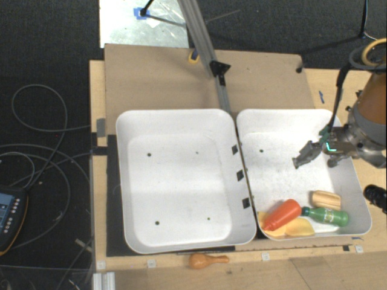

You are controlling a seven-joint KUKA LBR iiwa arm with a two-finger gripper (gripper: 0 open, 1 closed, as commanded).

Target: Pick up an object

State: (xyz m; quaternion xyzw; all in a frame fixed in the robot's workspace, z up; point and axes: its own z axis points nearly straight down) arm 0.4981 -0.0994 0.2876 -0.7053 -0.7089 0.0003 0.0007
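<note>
No writing is legible. Right bin (284,125): four items cluster at its near edge. Orange carrot-like toy (282,214), long axis diagonal, narrow end toward the near-left corner. Green bottle (326,215) lies level, cap leftward. Yellow piece (299,227); tan roll (326,198). Gripper (304,156) hovers mid-bin, apparently empty; finger state cannot be told.

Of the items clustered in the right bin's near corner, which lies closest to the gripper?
The tan roll-shaped piece, uppermost of the cluster, nearest the gripper; the green bottle and orange piece lie farther.
</note>
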